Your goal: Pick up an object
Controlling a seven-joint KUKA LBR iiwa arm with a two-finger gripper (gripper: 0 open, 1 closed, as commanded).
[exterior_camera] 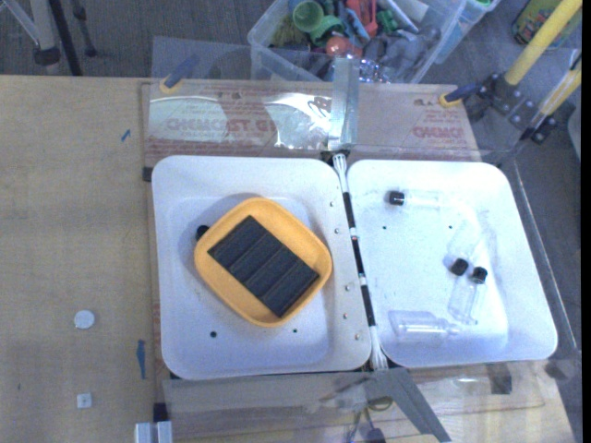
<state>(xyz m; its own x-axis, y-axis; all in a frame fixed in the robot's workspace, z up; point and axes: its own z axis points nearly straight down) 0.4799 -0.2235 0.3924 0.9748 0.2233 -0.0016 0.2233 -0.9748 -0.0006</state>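
A yellow square dish with a dark ribbed pad on top [262,260] lies tilted in the left white bin [175,340]. A small black item [202,232] peeks out from under its left corner. In the right white bin [526,330] lie several clear plastic vials: one with a black cap near the top [413,197], two with black caps at the right [466,247] [469,292], and one lying flat near the front [417,322].
A clear tub of colourful toys [355,12] stands behind the bins. Cardboard with tape [240,123] lies along the back edge. A yellow pole [547,30] slants at the top right. The wooden bench [65,201] stretches to the left, with a small white disc [84,319].
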